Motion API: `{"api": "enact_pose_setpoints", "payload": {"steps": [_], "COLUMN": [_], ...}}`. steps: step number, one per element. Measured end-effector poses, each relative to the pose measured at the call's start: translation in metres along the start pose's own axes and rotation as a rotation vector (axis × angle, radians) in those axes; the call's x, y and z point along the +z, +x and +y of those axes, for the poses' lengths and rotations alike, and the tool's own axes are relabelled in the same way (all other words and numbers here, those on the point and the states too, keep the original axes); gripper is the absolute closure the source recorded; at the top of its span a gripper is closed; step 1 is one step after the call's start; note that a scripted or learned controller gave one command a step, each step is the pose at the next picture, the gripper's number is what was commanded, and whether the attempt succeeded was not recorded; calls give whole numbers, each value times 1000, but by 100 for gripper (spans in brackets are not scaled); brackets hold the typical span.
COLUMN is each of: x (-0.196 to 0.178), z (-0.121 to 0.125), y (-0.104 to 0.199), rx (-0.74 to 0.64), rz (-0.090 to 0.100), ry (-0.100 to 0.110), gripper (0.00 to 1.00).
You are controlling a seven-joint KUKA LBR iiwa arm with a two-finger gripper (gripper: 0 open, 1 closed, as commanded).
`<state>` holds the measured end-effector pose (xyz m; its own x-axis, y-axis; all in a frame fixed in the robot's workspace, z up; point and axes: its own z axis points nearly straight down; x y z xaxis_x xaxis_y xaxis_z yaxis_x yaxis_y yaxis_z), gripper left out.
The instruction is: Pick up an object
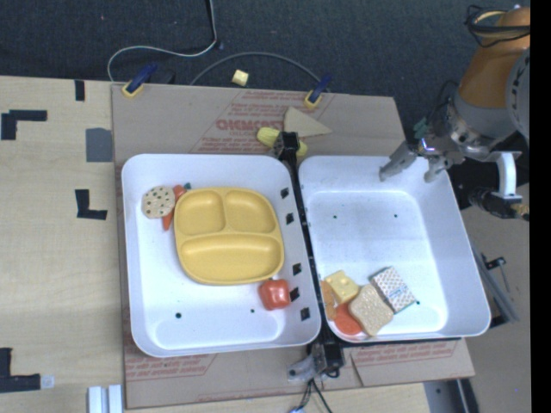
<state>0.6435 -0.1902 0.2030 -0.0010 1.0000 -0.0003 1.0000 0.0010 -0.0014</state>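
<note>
Bench [52,256] was pale wood with black tape marks, backed by dark carpet [344,15] crossed by a cable [207,15]; a cardboard sheet [215,119] under both bins carried red printing, too faint to read. Left bin [142,317] held a yellow tray [229,235], a cookie [157,201] and a red piece [275,294]; right bin [387,222] held small food items [366,299] clustered at its near-left corner. Pincer [409,169] hung over the right bin's far rim, fingers spread and gripping nothing, well apart from those items.
</note>
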Motion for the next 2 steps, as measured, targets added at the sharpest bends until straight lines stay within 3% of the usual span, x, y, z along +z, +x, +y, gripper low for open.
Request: {"api": "enact_pose_setpoints", "payload": {"steps": [1,2], "x": [110,118], "z": [-20,11], "y": [88,95], "rx": [-1,-1], "rz": [0,0], "ry": [-1,-1], "gripper": [0,0]}}
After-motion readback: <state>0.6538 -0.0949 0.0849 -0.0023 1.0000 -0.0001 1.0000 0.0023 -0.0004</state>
